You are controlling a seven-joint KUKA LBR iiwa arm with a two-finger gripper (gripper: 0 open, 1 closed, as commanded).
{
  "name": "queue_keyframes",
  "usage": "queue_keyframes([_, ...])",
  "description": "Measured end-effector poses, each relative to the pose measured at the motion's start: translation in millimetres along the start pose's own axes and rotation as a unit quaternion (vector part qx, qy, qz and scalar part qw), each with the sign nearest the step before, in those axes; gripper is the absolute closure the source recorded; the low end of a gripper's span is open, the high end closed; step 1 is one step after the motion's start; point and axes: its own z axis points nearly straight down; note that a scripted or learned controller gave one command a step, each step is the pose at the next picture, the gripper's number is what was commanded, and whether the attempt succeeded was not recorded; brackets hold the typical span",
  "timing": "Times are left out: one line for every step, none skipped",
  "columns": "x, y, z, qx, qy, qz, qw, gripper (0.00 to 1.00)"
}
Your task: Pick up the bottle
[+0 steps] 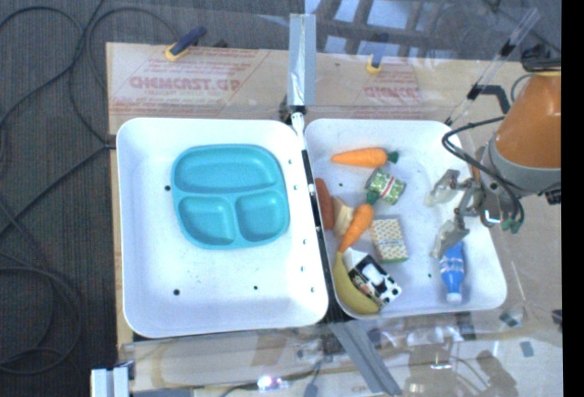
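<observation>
Two white bins sit side by side on the bench. Left bin [146, 295] holds a teal three-section tray [231, 194], lying flat near the bin's middle. Right bin [411, 132] holds the clutter: a carrot [362, 157] lying across near the far wall, a green can [385, 187] just below it, a second carrot [357, 225] tilted along the left side with a reddish sausage-shaped item [325, 202] beside it against the left wall, a small speckled box [390, 239] near the middle, a banana [351, 289] curved along the near-left corner with a black-and-white object [375, 279] resting on it. The bottle [453, 269], clear with a blue label and cap, lies on its side in the near-right part of the right bin, close to the right wall, apart from the other items. The gripper [447, 213] hangs over the right side of that bin, fingers spread apart, one finger tip [449, 245] just above the bottle's far end, nothing pinched between them. The arm's orange band [537, 120] shows at the right edge, cables looping off it.
</observation>
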Motion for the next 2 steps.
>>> queue_keyframes([-0.1,0.2,0.0,0.000,0.000,0.000,1.0000,0.00])
queue_keyframes([13.9,-2.3,44.4,0.000,-0.006,-0.005,1.0000,0.00])
